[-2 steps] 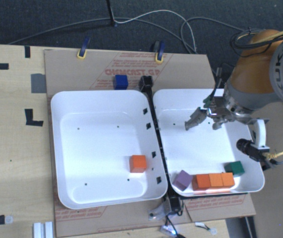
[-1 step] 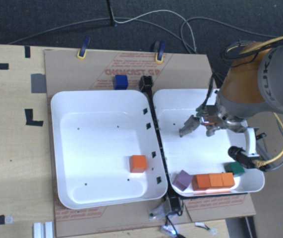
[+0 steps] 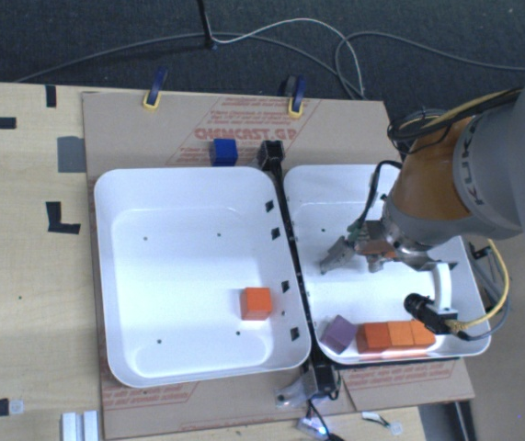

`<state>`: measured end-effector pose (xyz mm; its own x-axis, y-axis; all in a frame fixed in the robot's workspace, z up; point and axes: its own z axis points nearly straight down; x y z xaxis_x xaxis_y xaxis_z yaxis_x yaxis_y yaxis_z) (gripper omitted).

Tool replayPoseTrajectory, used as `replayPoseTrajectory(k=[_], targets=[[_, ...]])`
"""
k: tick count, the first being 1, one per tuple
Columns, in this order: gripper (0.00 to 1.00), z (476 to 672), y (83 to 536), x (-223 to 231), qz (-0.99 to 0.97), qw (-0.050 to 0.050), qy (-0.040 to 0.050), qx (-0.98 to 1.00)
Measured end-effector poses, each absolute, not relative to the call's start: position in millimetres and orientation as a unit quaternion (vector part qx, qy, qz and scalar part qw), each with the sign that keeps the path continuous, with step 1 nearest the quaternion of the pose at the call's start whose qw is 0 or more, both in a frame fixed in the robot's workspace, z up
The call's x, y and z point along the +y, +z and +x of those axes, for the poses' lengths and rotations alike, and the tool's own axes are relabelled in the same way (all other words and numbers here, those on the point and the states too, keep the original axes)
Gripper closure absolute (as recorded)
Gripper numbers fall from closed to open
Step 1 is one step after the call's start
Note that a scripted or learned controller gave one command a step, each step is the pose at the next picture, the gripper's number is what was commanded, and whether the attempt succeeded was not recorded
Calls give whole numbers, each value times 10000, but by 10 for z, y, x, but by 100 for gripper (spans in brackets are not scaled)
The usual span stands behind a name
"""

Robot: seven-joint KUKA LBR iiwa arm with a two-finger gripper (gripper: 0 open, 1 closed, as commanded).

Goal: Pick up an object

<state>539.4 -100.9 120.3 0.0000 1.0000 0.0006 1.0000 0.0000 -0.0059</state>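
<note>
A wooden bench (image 3: 23, 274) marked with strips of black tape runs along the left of the scene, and a sheet of printed cardboard (image 3: 244, 131) lies on it under two shallow white bins set side by side. Two blue-and-yellow clamps (image 3: 155, 90) pin the far edge of the cardboard, and a small blue block (image 3: 224, 151) sits on the cardboard just beyond the far rim of the left bin (image 3: 115, 246).

Inside the left bin, an orange cube (image 3: 256, 303) rests alone on the floor, toward the near right corner, close to the black divider (image 3: 285, 246) where the two bins meet.

In the right bin (image 3: 331, 191), a purple block (image 3: 338, 333) lies at the near left corner, tilted, and just beside it to the right a long orange block (image 3: 394, 336) lies flat along the near wall; the two appear to touch or nearly so.

Above the middle of the right bin, the gripper (image 3: 340, 257) hangs with its fingers (image 3: 332, 261) pointing toward the divider. They look close together with nothing visible between them, though the angle does not settle how wide they stand. The gripper is well clear of the purple and orange blocks, which lie nearer the camera.

Behind it, the grey arm (image 3: 496, 168) with its orange band (image 3: 432, 186) reaches in from the right, with cables (image 3: 483, 310) looping down beside the wrist. Beyond the bench, black cables cross a dark carpet (image 3: 78, 16).
</note>
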Motion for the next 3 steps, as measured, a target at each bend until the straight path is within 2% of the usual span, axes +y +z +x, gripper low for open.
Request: replayPoseTrajectory(k=[1,2,3], targets=[[0,5390,879,-1005,-7068,7,6,-7074],[100,5393,990,-1005,-7068,1,1,-7074],[100,5430,1609,-1007,-7069,-16,-12,-7073]])
